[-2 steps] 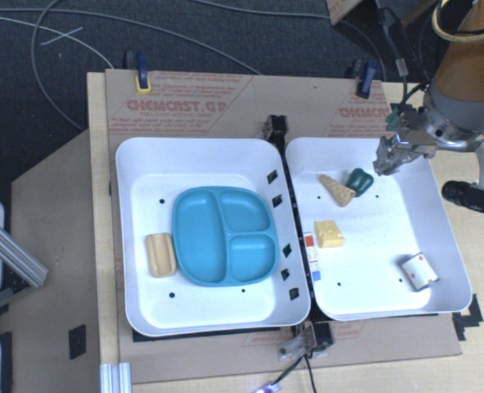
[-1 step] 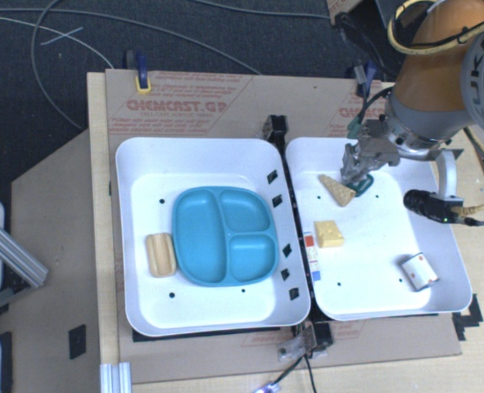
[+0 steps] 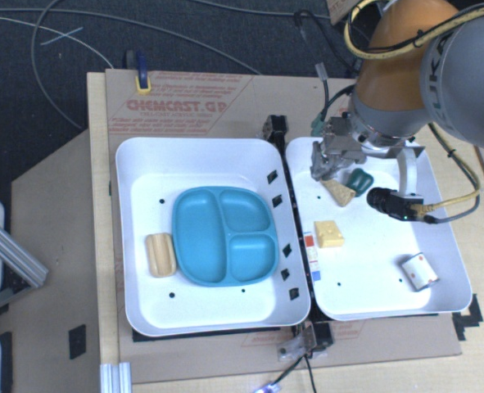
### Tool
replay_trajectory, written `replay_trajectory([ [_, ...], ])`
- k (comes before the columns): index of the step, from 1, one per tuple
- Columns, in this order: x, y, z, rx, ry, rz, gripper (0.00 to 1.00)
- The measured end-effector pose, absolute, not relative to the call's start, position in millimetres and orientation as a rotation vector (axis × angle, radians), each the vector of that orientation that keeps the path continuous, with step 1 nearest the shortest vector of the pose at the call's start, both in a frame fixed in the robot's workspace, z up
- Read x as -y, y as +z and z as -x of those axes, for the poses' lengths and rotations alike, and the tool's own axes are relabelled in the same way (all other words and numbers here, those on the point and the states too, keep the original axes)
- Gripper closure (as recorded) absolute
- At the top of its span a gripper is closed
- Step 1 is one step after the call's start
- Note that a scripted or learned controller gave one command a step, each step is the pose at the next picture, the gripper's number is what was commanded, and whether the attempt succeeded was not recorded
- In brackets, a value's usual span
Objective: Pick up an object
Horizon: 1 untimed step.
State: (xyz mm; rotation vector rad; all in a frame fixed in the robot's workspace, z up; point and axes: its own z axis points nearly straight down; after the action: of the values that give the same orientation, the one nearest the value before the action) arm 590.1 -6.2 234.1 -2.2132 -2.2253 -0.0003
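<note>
Because the gripper (image 3: 333, 164) is hanging low in the right bin (image 3: 438, 293), I cannot tell its state. Just under it, a tan wedge (image 3: 337, 191) and teal piece (image 3: 359, 179) are sitting, partly hidden. Left, a blue divided plate (image 3: 223, 234) is lying in the left bin (image 3: 135, 219).

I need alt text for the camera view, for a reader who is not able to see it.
A grey and orange robot arm lowers its claw into the right white bin, just above a tan wedge and a teal object. A yellow block and a small white object also lie there. The left bin holds a blue divided plate beside a tan block.
</note>
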Motion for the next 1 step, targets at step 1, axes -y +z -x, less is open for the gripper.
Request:
replay_trajectory([
  [1,-39.7,225.9,-590.3,2.223,0.002,2.214,1.00],
])
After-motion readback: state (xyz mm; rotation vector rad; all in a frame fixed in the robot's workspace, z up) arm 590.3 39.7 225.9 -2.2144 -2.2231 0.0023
